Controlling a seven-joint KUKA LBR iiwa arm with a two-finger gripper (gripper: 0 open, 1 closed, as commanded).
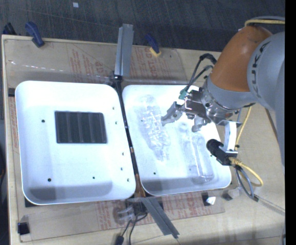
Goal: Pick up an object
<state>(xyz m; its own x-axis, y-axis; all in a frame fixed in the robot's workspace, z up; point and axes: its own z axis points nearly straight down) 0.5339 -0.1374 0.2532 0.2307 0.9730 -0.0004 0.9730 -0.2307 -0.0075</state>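
Where the fingers (169,115) spread apart over the right bin (137,177), nothing sits between them; one points left toward the clear plastic piece (153,126), the other hangs lower at the right. That clear piece lies in the bin's left half, just beside the left fingertip. A second clear object (199,160) lies near the bin's right wall. The gripper (183,120) hangs from the grey arm (250,65). The left bin (30,137) holds a dark ribbed tray (80,127).
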